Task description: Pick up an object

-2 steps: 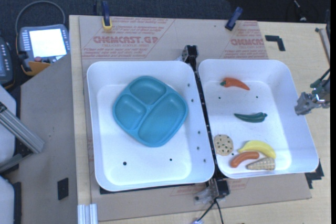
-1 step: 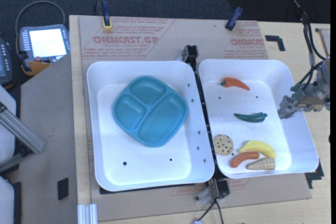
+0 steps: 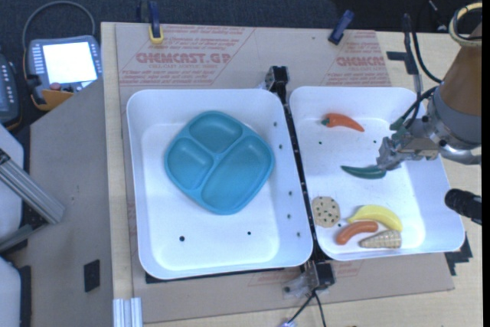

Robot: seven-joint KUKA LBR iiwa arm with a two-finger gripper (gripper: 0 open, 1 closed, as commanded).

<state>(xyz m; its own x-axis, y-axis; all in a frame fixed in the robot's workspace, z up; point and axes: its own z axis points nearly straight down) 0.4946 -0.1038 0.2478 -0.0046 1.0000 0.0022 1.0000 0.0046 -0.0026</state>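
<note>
Teal-blue divided plate [image 3: 220,161] in the left bin [image 3: 145,188], dark green curved pepper [image 3: 363,171] mid right bin [image 3: 429,241], its right tip at the gripper [image 3: 387,156], contact unclear, finger spread impossible to tell, arm [image 3: 459,99] cut off at right.

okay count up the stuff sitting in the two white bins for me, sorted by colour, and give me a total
Blue: 1, the divided plate
Orange-red: 2, the chili pepper and the sausage
Dark green: 1, the pepper at the gripper
Yellow: 1, the banana
Tan: 2, the cookie and the waffle cone
Total: 7
</note>
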